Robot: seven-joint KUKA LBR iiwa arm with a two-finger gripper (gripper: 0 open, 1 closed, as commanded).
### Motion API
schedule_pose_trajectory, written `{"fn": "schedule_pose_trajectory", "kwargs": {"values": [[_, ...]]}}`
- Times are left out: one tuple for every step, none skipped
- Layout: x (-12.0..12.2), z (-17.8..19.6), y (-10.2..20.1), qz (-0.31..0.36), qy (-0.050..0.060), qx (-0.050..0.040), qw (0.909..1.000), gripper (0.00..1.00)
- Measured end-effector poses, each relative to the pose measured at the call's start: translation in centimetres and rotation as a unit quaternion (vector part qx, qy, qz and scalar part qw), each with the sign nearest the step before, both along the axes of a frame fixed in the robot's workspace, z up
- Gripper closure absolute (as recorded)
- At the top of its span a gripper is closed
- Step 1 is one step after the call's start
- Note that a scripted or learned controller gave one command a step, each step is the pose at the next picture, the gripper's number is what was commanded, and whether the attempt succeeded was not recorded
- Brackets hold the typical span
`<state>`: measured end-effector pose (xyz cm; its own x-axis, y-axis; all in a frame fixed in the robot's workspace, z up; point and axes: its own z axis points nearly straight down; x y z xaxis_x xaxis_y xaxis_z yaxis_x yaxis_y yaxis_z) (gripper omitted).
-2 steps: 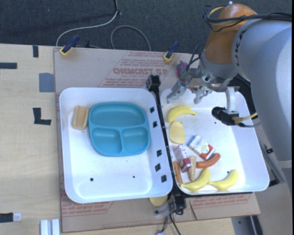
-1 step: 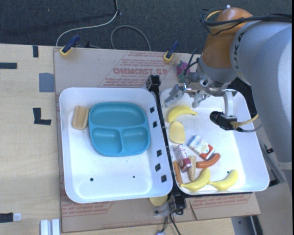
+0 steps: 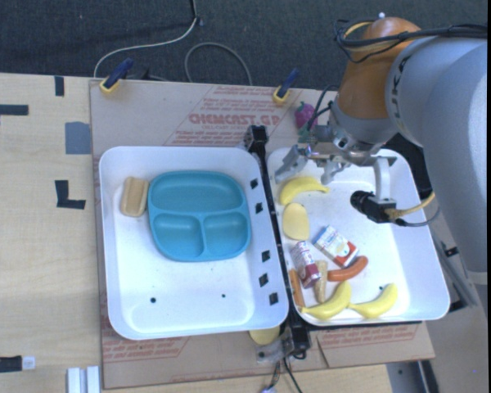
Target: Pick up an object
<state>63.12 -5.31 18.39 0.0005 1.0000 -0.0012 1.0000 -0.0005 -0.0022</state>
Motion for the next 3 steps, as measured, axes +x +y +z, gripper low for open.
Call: {"fn": "schedule_pose_trajectory", "kwargs": {"values": [[-0.4, 0.0, -0.6, 0.0, 0.0, -0.0001, 1.0, 0.0], [0.8, 0.0, 0.0, 0.001, -0.001, 0.0006, 1.0, 0.0], [-1.1, 0.0, -0.3, 0.0, 0.0, 0.0, 1.0, 0.0]]}}
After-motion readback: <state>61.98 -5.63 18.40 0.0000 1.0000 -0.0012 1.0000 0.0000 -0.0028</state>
